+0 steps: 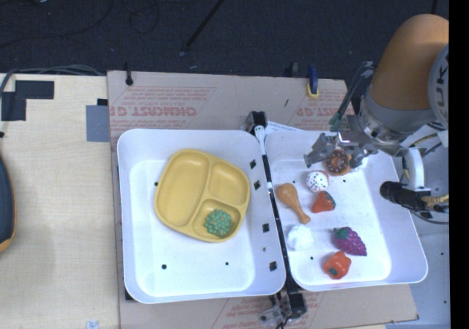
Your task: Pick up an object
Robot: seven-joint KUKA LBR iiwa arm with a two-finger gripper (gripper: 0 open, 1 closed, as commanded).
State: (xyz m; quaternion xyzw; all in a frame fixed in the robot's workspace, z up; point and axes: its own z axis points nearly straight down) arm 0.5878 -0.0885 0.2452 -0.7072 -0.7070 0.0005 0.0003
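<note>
2 metal fingers of end effector [338,153] clamp round brown donut [338,163] w/ sprinkles.

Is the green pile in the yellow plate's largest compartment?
No. The green pile sits in a smaller lower compartment of the yellow plate.

A small round brown object [338,164] sits between the gripper's [337,159] fingers, above the right bin's [410,261] far end.

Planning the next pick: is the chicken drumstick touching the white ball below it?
Apart. The camera view shows bare white bin floor between the chicken drumstick and the white ball.
</note>
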